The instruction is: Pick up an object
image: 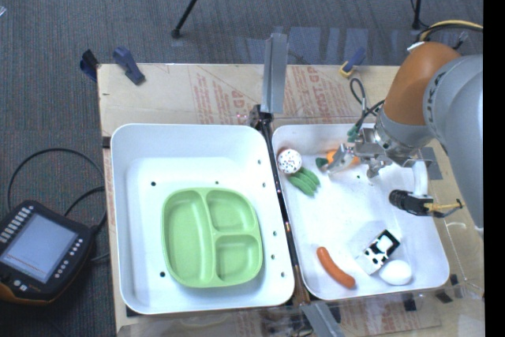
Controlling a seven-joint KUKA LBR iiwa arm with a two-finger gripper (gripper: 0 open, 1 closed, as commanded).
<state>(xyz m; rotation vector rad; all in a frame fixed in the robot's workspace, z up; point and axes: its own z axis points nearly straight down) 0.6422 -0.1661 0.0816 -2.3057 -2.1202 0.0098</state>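
Note:
My gripper (359, 162) hangs low over the back of the right bin (426, 237), its fingers apart with nothing between them. A small orange carrot with a green top (329, 160) lies just left of the left finger (346, 155), touching or nearly touching it. Further left lie a white speckled ball (289, 161) and a green pea pod (304, 181). Near the bin's front lie an orange-red sausage (336, 267), a black-and-white patterned piece (382, 249) and a white egg (396, 272).
The left bin (142, 154) holds a green divided plate (213, 236). A grey upright post (274, 79) stands behind the wall between the bins. A teach pendant (38, 247) lies on the floor at left. The arm's grey body (454, 114) overhangs the right bin's far right corner.

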